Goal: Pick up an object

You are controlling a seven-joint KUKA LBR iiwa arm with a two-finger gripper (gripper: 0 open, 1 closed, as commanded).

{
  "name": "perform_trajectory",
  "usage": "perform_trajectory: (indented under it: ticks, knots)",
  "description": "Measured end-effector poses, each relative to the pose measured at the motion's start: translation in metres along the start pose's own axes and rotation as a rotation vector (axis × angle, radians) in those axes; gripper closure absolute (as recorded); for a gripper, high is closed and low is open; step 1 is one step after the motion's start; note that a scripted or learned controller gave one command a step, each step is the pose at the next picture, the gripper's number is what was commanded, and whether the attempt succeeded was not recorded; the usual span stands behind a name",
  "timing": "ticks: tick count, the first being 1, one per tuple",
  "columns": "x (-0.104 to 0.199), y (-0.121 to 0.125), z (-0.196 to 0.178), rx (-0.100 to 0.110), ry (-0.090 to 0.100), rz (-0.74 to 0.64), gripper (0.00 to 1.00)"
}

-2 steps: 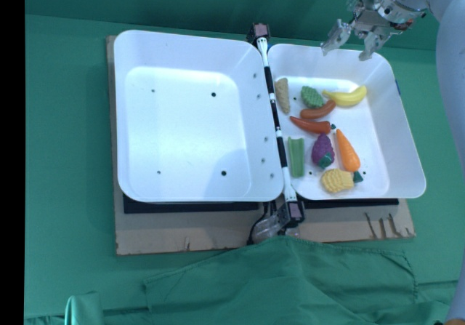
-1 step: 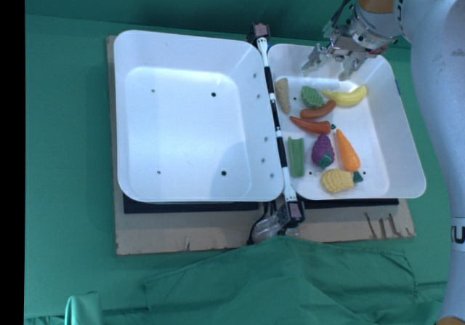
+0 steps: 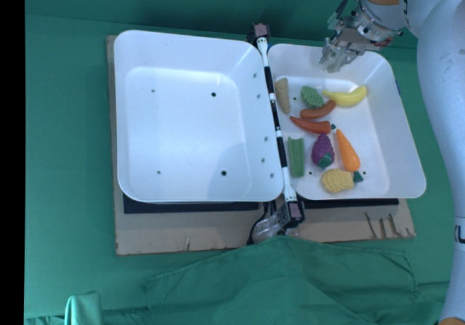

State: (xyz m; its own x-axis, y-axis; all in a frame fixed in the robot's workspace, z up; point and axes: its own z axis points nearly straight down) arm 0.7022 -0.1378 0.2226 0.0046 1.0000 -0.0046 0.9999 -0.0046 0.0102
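Banana [image 3: 347,96] likely nearest target: yellow, lying in right bin [image 3: 407,134] at about 1 o'clock of toy cluster, touching red sausage [image 3: 318,110] end. Gripper [image 3: 335,59] hovers over bin's back edge, 11 o'clock from banana, near but apart. Claw state: cannot tell, tips blurred against white. Nothing seen between them. Carrot [image 3: 347,150], purple fruit [image 3: 322,150], corn [image 3: 338,180] at 6 o'clock. Left bin [image 3: 138,54] bare-walled. Advice: shift toward 5 o'clock, straddle banana across narrow width, descend clear of sausage, then close.
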Motion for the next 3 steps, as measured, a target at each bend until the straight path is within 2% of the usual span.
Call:
perform_trajectory:
  ticks: [1, 2, 3]
  knots:
    - [-0.024, -0.002, 0.037, 0.021, 0.018, -0.006, 1.00]
    - [-0.036, -0.004, 0.040, 0.017, -0.007, 0.002, 0.00]
    - [-0.033, -0.041, 0.038, 0.001, 0.000, 0.001, 0.00]
